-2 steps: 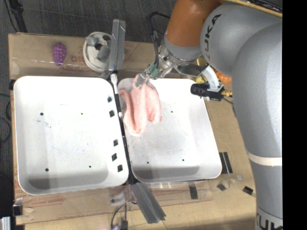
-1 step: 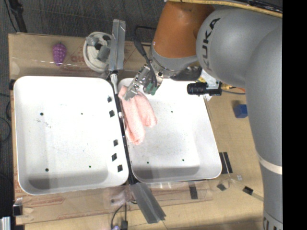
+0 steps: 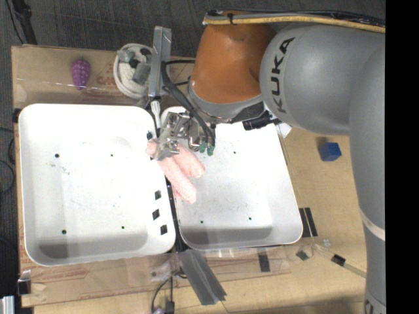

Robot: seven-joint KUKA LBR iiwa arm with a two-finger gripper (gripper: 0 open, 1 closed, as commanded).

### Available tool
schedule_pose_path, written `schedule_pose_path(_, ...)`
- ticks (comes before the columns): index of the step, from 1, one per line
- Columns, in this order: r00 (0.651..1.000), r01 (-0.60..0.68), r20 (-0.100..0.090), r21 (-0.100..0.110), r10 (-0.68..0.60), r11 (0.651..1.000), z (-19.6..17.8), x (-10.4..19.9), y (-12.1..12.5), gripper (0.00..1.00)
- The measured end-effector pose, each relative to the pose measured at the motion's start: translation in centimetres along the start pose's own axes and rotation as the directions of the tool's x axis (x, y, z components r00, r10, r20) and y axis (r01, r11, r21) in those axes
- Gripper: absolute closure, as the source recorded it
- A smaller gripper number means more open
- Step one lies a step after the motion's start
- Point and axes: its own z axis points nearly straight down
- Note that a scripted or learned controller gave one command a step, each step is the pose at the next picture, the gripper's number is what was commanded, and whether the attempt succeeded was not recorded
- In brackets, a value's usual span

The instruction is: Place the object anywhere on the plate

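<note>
Looming closest to the lens, the grey KUKA arm with its orange band reaches in from the right and hangs its metal two-finger gripper over the seam between the 2 bins. How far the jaws stand apart cannot be told; the mechanism is a tangle of metal seen from above. Just below it, touching or nearly so, lies 1 soft pink lumpy object, stretched along the left rim of the right-hand shallow white bin. It looks to rest on the bin edge rather than hang in a grip, so I judge a pick at the rim is being tried. Outward, the left-hand shallow white bin sits alongside. On the bench behind stand 1 small purple grape-like toy and 1 round white dish-like item, possibly the plate; 1 blue block lies far right.
</note>
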Motion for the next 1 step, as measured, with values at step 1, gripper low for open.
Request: schedule_pose_path(1, 0.988, 0.154, 0.001, 0.0, -0.154, 0.988, -1.02, 3.61, 3.59, 1.0)
